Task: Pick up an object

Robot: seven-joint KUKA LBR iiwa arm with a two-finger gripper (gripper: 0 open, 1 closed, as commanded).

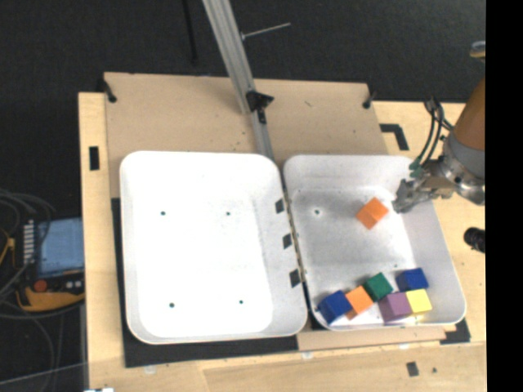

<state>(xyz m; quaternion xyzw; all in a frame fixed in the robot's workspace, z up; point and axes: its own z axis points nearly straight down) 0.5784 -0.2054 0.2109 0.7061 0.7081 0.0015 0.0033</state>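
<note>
An orange cube lies alone in the upper middle of the right bin. Along that bin's front edge sits a cluster of blocks: a blue one, an orange one, a green one, a purple one, a yellow one and another blue one. My gripper hangs over the right bin's right side, just right of the lone orange cube and apart from it. Nothing shows between its fingers.
The left bin lies beside the right one. A slanted metal rail runs from the top down to the gap between the bins. Cables and a blue device sit off the bench at the left.
</note>
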